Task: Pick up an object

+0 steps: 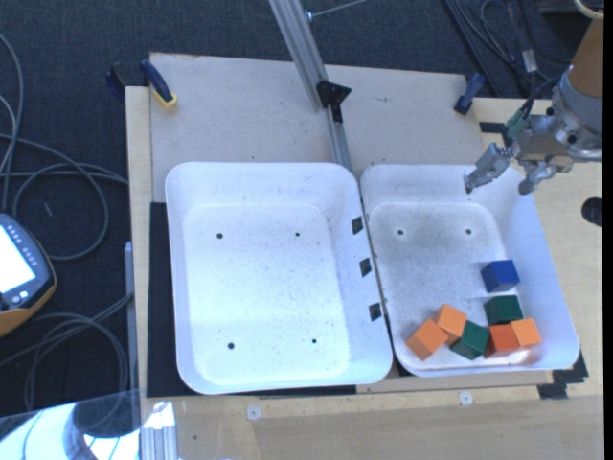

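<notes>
Bench (239, 113): carries two white bins. Left bin (192, 199): bare. Right bin (536, 238): blocks clustered at its near corner, namely a blue block (499, 275), green blocks (503, 309) and orange blocks (451, 319). End effector (505, 174): fingers spread, nothing between them, over the far rim, well apart from the blocks. Picking looks not yet begun.

Both bins, left (192, 199) and right (536, 247), look like smooth white plastic, slightly glossy (speckled with fine dark marks). The desk (249, 113) seems pale matt wood. The blocks (474, 329) look matt. The slanted rail (297, 36) is brushed metal.
</notes>
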Robot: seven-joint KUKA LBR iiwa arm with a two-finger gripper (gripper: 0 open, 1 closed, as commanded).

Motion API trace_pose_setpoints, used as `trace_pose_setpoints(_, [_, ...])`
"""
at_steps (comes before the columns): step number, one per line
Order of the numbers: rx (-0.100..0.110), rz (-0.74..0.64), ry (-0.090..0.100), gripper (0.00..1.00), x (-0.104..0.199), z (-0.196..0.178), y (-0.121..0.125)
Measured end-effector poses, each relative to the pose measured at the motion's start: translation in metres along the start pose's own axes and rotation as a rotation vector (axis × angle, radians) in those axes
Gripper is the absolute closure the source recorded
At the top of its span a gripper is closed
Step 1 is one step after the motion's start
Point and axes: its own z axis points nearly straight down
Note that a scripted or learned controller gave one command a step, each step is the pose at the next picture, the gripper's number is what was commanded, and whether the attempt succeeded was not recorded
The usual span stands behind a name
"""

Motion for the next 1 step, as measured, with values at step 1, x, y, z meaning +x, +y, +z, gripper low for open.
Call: trace_pose_setpoints(1, [0.008,0.000,0.002,0.00,0.0065,0.0784,-0.0096])
